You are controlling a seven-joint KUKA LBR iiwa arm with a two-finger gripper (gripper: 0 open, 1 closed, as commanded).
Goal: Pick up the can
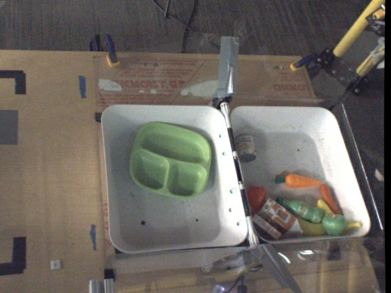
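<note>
Two white bins sit side by side on the bench, and the can lies in the right bin, close against its left wall and toward the far half, apart from the other things. It looks untouched: nothing is around it or over it, so by my judgement the pick has not begun, and the whole reach, closing and lift are left to do. How the gripper stands, open or shut, I cannot tell.

Along the near edge of the right bin lies a cluster of toy food: a carrot, a green bottle, a small brown carton, a red piece at the left wall and a yellow piece. The left bin holds a green divided tray in its far half.

Beneath the bins the bench is pale brown board with black and blue tape marks near its left edge. Beyond its far edge is dark floor with a cable, and a yellow-legged stand at the far right corner.
</note>
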